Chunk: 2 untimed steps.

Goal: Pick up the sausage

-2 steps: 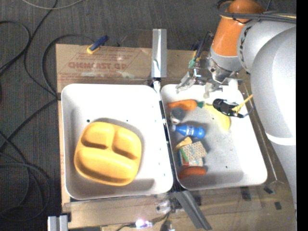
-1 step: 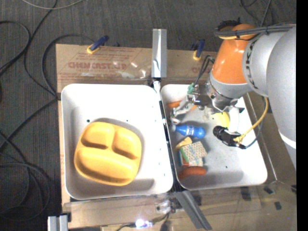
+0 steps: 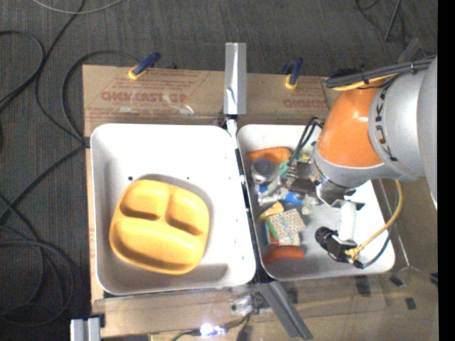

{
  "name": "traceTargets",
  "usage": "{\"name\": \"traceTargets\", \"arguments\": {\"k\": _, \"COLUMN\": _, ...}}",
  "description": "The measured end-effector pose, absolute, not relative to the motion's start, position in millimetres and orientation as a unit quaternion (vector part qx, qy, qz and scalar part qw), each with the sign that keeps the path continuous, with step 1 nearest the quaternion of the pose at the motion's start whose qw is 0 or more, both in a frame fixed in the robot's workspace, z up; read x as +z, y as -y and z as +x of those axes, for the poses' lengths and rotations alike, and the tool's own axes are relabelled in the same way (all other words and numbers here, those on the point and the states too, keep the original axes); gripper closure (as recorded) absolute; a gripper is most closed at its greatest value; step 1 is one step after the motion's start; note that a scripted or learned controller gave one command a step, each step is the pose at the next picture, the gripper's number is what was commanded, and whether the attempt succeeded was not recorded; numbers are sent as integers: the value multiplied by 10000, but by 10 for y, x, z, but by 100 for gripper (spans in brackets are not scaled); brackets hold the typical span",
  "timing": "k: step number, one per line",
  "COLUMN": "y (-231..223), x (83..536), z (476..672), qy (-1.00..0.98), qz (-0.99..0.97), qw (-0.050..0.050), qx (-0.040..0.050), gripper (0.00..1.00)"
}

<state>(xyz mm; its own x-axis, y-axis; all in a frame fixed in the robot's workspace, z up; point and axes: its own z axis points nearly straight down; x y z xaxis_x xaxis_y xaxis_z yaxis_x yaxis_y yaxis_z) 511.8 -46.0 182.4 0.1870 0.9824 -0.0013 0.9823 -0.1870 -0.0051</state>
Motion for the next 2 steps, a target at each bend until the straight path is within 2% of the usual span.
{"name": "traceTargets", "arguments": {"k": 1, "y": 999, "x": 1171, "z": 4872, "qy": 6170, "qz": -7869, "qw": -19, "qx": -45, "gripper": 0}}
{"name": "traceTargets", "arguments": {"k": 2, "y": 924, "x": 930, "z": 4889, "qy": 6173, "qz": -7867, "qw": -42, "qx": -62, "gripper": 0}}
